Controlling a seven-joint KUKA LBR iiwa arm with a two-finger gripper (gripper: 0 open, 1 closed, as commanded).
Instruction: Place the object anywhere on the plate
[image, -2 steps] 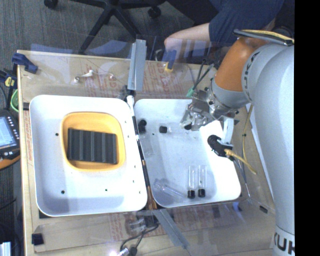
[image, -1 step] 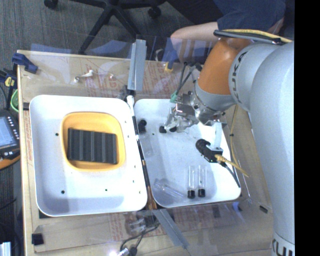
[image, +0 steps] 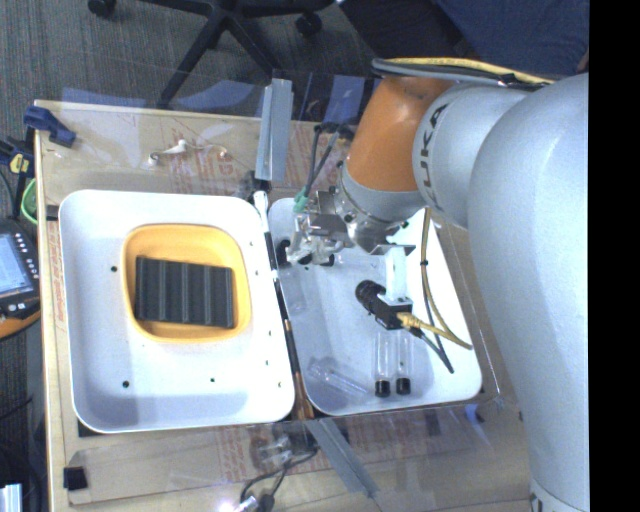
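A dark grooved object (image: 186, 292) is seen lying on the yellow plate (image: 228, 243) in the left bin (image: 90, 390), while the gripper (image: 318, 240), its state unreadable, is poised over the right bin (image: 345, 400), where clear tubes (image: 390, 365) could be struck.

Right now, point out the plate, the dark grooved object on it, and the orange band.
plate (image: 185, 242): camera view, its yellow upper rim.
dark grooved object (image: 185, 293): camera view, its ribbed top.
orange band (image: 385, 135): camera view, its curved side.

Yellow plate (image: 185, 242) with dark ridged centre sits in white bin (image: 100, 385).
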